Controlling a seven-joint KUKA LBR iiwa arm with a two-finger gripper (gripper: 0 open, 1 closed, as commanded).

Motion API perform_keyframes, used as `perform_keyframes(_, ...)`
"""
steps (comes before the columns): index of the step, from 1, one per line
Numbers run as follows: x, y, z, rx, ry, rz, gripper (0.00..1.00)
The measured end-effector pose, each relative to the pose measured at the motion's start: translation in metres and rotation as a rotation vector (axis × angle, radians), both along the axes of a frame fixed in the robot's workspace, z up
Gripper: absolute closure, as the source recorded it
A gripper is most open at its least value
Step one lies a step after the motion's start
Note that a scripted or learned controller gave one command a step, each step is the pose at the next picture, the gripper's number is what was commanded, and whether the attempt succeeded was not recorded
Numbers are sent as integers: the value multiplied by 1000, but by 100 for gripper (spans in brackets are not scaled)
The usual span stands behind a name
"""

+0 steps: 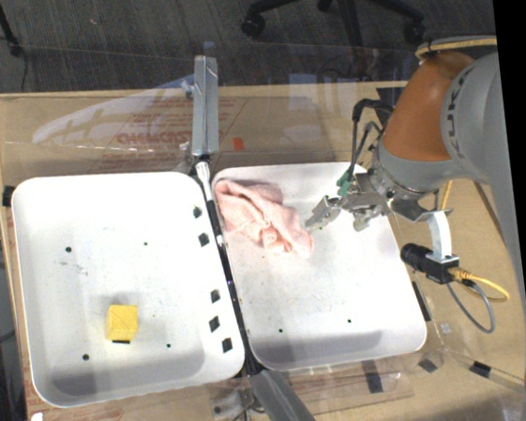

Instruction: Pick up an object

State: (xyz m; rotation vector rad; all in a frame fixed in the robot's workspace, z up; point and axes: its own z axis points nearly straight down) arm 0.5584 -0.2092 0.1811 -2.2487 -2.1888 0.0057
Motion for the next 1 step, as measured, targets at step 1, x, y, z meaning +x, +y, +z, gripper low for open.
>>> perform_keyframes(1,40,15,-88,3,-2,358,0)
